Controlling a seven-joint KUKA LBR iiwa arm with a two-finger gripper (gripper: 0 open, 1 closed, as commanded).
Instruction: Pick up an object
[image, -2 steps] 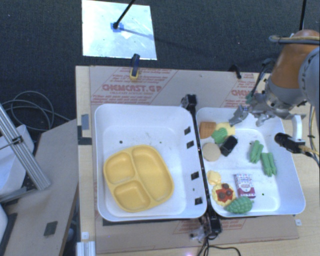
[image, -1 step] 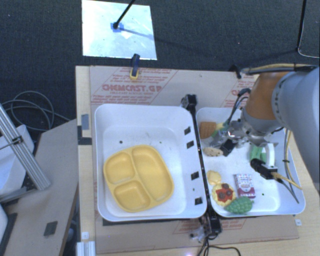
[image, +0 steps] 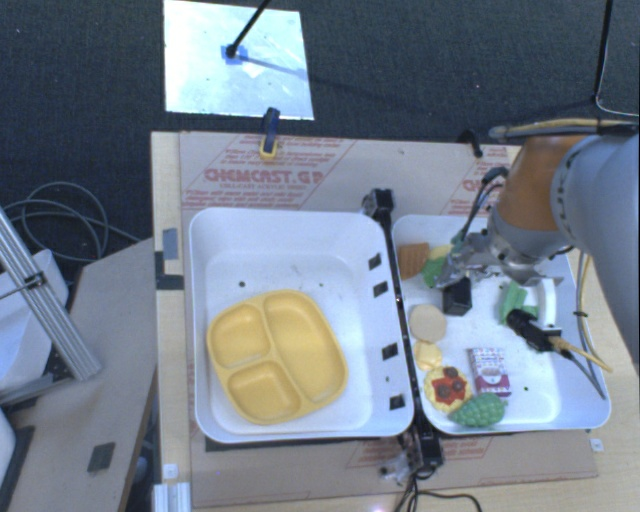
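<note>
1. My gripper (image: 457, 296) hangs low inside the right-hand bin (image: 575, 410), the grey arm with its orange band reaching in over the far rim; whether it is open or closed I cannot tell from this slanted overhead view.

2. No object is visibly held. The nearest candidates lie around the tool: a round pale disc (image: 429, 323) just below it, a green leafy piece (image: 436, 270) and an orange-tan slab (image: 412, 260) just up and to its left.

3. Further below sit a small yellow piece (image: 428, 354), a pizza-like toy slice (image: 447, 387), a knobbly green lump (image: 481, 410) and a small red-and-white box (image: 489, 370); a green piece (image: 514, 300) lies to the tool's right.

4. My judgement: these look like light, hollow plastic play food, stiff but slippery. The disc is flat and would need a pinch across its edges; the box offers parallel sides and seems the surest hold.

5. The left-hand bin (image: 290, 230), well away to the tool's left, carries a yellow divided tray (image: 275, 355).
</note>
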